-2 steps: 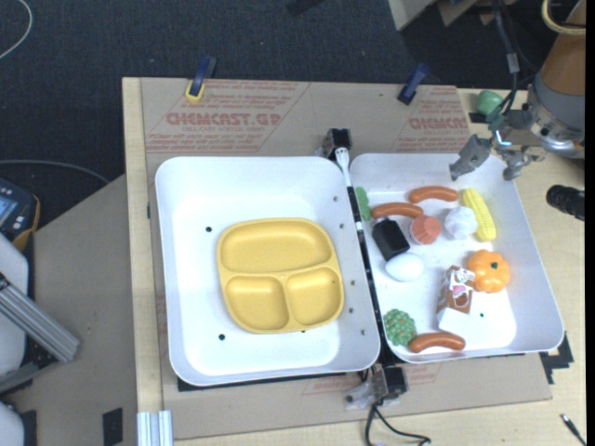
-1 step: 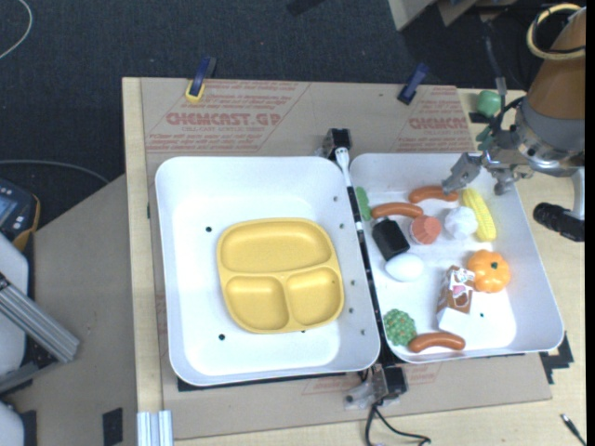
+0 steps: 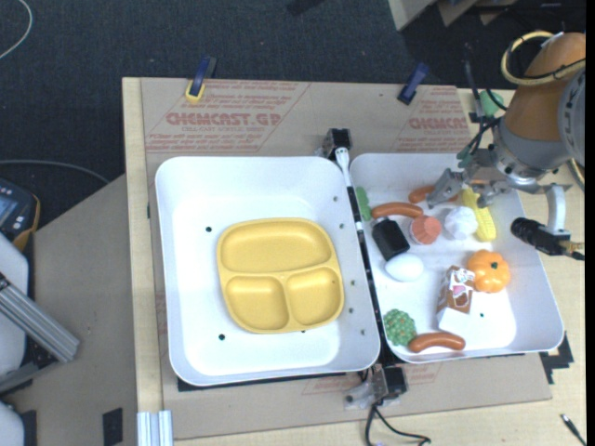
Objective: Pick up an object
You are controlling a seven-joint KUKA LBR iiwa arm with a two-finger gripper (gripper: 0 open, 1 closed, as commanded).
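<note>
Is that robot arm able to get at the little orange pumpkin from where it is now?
Probably yes. The pumpkin sits uncovered in the right bin, with nothing stacked on it, and the gripper hovers over that same bin, near its far end.

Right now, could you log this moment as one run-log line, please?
gripper: over right bin, rear | grasp: unclear | yellow tray: left bin

arm (image 3: 535, 110) over right bin's (image 3: 548, 291) toy food
</note>
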